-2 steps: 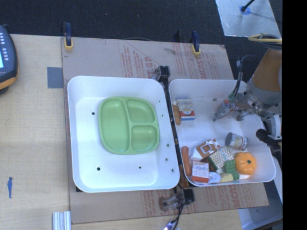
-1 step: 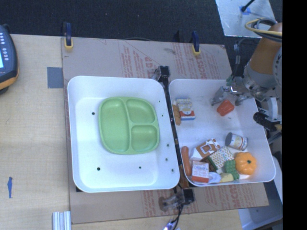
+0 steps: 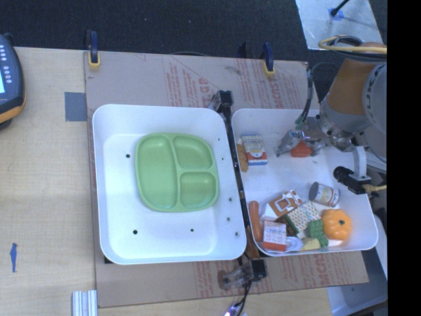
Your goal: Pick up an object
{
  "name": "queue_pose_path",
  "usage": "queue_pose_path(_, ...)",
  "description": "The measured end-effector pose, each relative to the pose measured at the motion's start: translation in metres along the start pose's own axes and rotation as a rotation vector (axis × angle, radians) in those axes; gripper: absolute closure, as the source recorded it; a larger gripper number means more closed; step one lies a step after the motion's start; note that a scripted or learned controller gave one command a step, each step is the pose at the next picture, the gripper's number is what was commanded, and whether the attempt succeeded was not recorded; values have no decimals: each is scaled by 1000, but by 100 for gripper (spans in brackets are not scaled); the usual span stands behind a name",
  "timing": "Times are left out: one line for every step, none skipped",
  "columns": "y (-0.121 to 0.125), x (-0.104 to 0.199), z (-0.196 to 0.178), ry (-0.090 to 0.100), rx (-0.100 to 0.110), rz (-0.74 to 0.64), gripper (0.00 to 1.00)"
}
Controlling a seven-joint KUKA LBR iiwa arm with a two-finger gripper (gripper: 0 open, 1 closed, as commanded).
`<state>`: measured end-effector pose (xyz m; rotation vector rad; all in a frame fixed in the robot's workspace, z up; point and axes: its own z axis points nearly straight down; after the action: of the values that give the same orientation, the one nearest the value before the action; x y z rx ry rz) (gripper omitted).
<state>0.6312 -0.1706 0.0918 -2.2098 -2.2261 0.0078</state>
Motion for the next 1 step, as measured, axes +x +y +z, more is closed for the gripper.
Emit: queue_pose_path(1, -2, -11, -2, -1, -1, 100)
